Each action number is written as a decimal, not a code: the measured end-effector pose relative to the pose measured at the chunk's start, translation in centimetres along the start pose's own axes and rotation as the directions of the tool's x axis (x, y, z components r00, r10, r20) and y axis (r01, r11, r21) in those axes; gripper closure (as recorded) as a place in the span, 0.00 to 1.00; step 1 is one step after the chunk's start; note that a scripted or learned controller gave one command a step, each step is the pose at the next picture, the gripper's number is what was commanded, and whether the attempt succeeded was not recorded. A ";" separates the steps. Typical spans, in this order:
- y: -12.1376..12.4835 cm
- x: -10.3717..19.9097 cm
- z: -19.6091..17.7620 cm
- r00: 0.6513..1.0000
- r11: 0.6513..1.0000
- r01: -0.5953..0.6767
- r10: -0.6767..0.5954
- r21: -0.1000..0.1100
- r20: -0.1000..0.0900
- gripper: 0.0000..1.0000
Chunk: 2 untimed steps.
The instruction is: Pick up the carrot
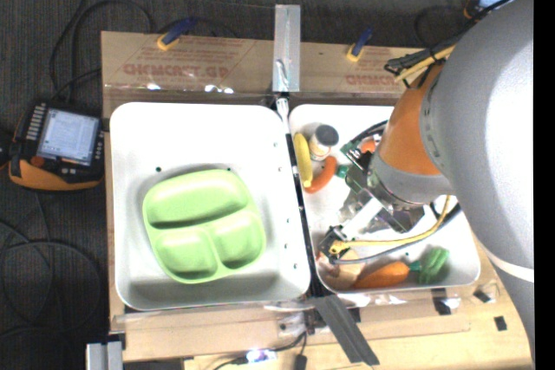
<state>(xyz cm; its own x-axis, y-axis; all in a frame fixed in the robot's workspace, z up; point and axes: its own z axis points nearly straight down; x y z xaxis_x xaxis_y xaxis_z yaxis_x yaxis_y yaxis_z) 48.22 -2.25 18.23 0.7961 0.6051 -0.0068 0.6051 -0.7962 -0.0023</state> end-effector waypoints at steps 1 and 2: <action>-0.1 -0.1 -0.7 1.000 1.000 0.002 -0.002 0.002 0.007 1.00; 3.4 -2.6 0.0 0.999 0.999 -0.054 0.054 0.000 0.001 1.00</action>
<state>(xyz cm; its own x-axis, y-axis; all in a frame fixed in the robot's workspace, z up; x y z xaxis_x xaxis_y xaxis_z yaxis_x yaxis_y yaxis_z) 48.18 -6.50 18.23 0.8277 0.5612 -0.0081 0.5612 -0.8277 -0.0022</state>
